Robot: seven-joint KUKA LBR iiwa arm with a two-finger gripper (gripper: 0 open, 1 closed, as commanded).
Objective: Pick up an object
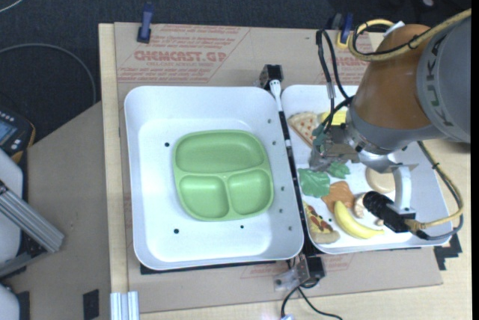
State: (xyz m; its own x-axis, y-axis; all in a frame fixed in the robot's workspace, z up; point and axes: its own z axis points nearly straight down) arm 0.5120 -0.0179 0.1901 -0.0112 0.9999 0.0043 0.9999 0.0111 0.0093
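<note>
One fixed overhead camera, slanted down over both bins [150,161], arm [404,87] from right.

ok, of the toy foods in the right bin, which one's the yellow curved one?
The banana, lying at the bin's near edge. It is the one long, curved, plain yellow piece; the pizza slice is a tan wedge and the leafy piece is green.

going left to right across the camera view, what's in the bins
green divided tray in the left bin → green leafy toy → banana → round tan disc, these three in the right bin
</note>
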